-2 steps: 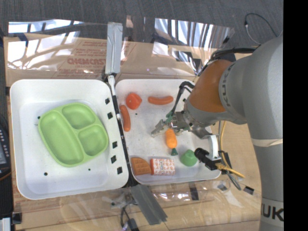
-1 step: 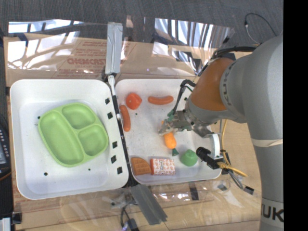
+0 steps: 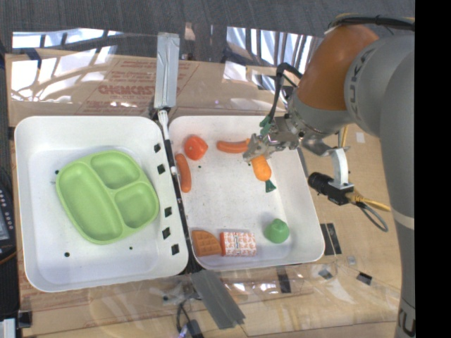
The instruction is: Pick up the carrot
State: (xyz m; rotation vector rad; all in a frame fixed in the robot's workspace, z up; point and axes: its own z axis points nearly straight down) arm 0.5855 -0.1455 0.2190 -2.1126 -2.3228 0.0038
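The carrot (image 3: 262,168) is a small orange toy with a green leafy tip, in the right bin (image 3: 232,203) near its right wall. Its thick end is tucked between the fingers of my gripper (image 3: 256,152), which comes down on it from the upper right. The green tip points down and to the right, toward the bin wall. The gripper is shut on the carrot's upper end. The wrist hides where the fingers start.
Also in the right bin: an orange tomato (image 3: 195,146), a sausage (image 3: 232,146) just left of the gripper, another sausage (image 3: 183,172) by the left wall, a green piece (image 3: 277,231), a waffle (image 3: 206,242) and a small box (image 3: 238,243). A green divided plate (image 3: 106,196) lies in the left bin.
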